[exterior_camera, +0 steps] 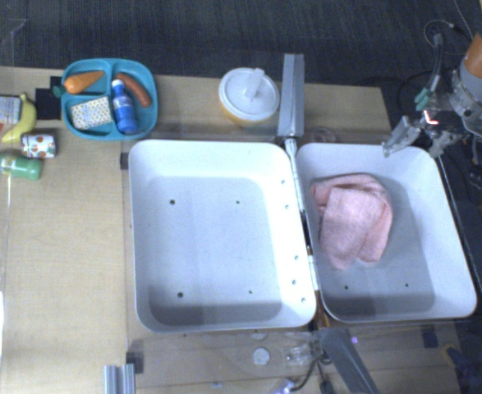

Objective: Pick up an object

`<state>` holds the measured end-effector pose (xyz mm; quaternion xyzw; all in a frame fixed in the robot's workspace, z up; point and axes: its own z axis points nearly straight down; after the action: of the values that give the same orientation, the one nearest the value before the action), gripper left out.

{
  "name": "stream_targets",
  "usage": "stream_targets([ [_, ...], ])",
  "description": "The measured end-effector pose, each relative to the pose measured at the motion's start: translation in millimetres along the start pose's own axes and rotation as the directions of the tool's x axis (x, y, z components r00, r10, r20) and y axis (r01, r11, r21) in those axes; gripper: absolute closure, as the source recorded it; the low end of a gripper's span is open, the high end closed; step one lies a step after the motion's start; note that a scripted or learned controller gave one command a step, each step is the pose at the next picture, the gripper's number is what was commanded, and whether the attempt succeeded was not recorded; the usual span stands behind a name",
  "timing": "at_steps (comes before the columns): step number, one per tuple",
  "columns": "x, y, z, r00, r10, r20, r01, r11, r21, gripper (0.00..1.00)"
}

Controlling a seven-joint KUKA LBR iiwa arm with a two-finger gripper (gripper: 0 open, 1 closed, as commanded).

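A crumpled pink cloth [354,218] lies in the right white bin [421,277], toward its upper middle. My gripper [416,139] hovers over the bin's far right corner, above and to the right of the cloth and apart from it. Its two fingers are spread open with nothing between them. The orange band of the arm shows at the right edge, just above the gripper.
The left white bin [208,228] sits beside the right one, with a metal divider [290,97] behind them. A white lidded cup [249,95] and a teal divided plate [142,121] of toy food stand behind the bins. A banana [20,121], a can [39,145] and a green bottle [11,166] lie far left.
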<state>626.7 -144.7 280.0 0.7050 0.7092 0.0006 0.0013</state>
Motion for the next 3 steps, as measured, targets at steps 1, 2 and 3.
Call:
stream_targets([
  [1, 0.0, 0.0, 0.0, 1.0, 0.0, 0.0, 0.0, 1.0, 0.0, 0.0],
  [2, 4.0, 3.0, 182.8, 1.0, -0.022, 0.0, 0.022, 1.0, -0.005, 0.0],
  [3, -40.8, -12.2, 188.7, 0.995, -0.099, 0.002, 0.099, 0.995, -0.011, 0.0],
])
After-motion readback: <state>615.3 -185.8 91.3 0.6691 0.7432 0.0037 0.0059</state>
